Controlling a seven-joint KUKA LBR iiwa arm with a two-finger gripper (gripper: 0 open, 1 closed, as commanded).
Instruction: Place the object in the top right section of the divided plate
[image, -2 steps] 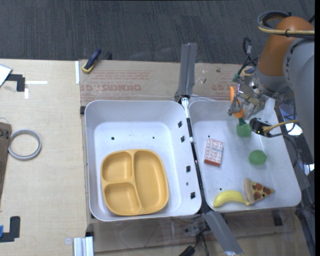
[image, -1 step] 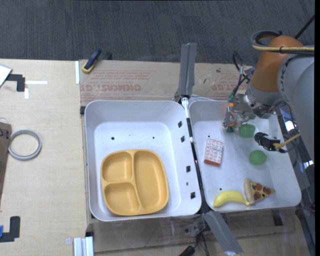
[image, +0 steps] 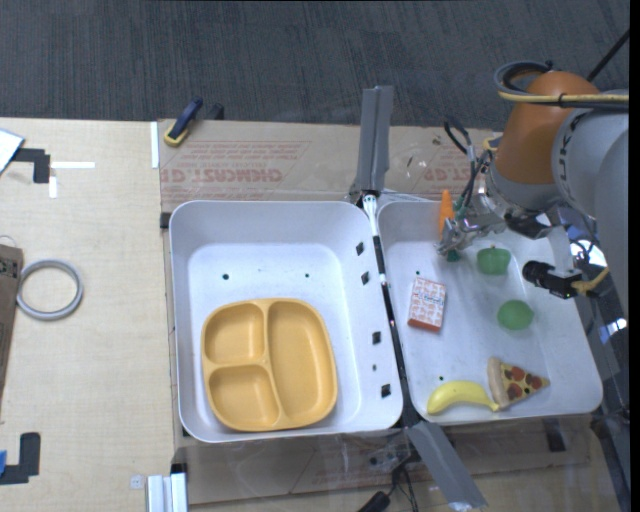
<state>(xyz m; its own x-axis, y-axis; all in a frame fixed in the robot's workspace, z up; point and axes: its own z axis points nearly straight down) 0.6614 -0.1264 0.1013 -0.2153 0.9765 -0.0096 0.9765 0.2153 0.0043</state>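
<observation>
The yellow divided plate (image: 268, 361) lies in the left bin (image: 190, 300), toward its front. My gripper (image: 456, 240) is low over the back left part of the right bin (image: 570, 400). It sits just below an orange carrot (image: 445, 208) and just left of a green round fruit (image: 492, 261). Nothing can be made out between the fingers. A second green round object (image: 515, 315) lies further forward. A red and white box (image: 427, 303) lies left of centre. A banana (image: 462, 397) and a pizza slice (image: 516, 382) rest near the front wall.
A grey divider post (image: 375, 140) stands behind the wall between the two bins. A tape roll (image: 46, 289) lies on the bench far left, and a blue and yellow tool (image: 184, 121) at the back. The arm's orange band (image: 535, 130) hangs over the right bin's back right.
</observation>
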